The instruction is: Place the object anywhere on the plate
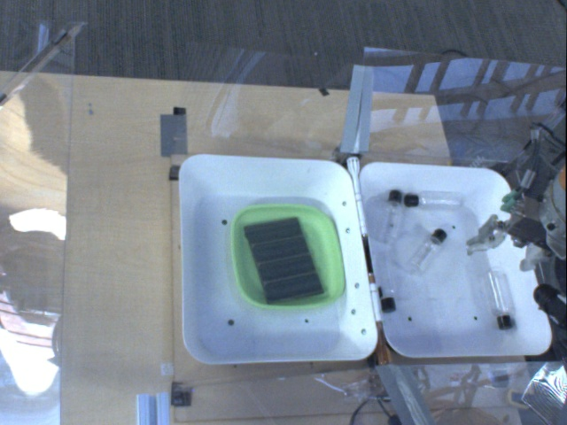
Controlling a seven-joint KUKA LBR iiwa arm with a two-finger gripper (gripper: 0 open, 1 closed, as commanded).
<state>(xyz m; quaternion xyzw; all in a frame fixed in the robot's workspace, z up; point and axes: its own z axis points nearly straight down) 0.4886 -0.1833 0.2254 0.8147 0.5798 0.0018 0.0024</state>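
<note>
End effector (493, 233) partly cut off, blurred.

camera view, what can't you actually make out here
- Claw: small and cut off by the right edge of the camera view; open or shut unclear.
- Clear vials in the right bin: transparent on white, outlines faint, count uncertain.
- Dark ridged block on the green plate: material unreadable.

Light wood table (106, 237) under a clear glare-streaked panel. Dark grey carpet floor (221, 16) beyond. Bright sun patch at left.
</note>
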